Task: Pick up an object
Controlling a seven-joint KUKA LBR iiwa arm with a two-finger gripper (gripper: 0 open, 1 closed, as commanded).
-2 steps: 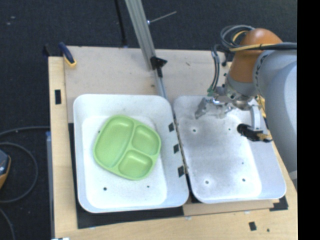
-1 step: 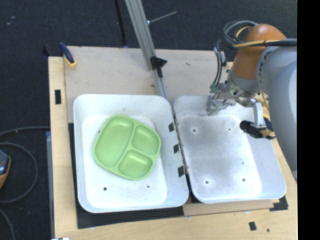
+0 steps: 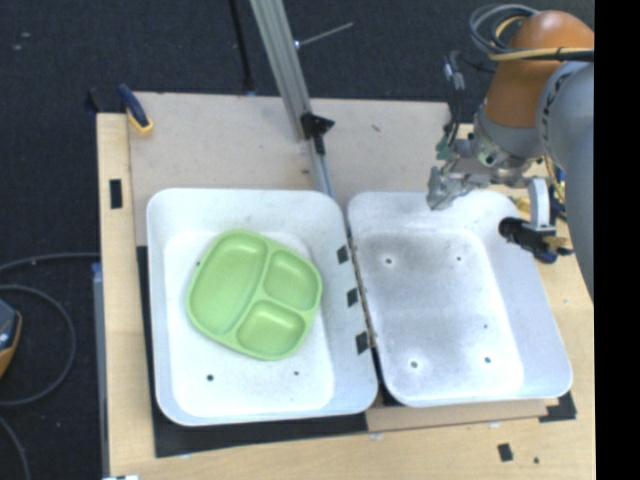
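Note:
A light green plate (image 3: 255,294) with three compartments lies flat in the left bin (image 3: 180,213), near its middle. My gripper (image 3: 440,195) hangs over the far rim of the right bin (image 3: 520,313), well to the right of the plate and far from it. Its fingers look pressed together with nothing between them.
A slanted metal pole (image 3: 290,78) rises from the bench behind the seam between the two bins. A blue and yellow clamp (image 3: 134,108) sits at the bench's far left corner. Small black clips (image 3: 352,298) line the seam.

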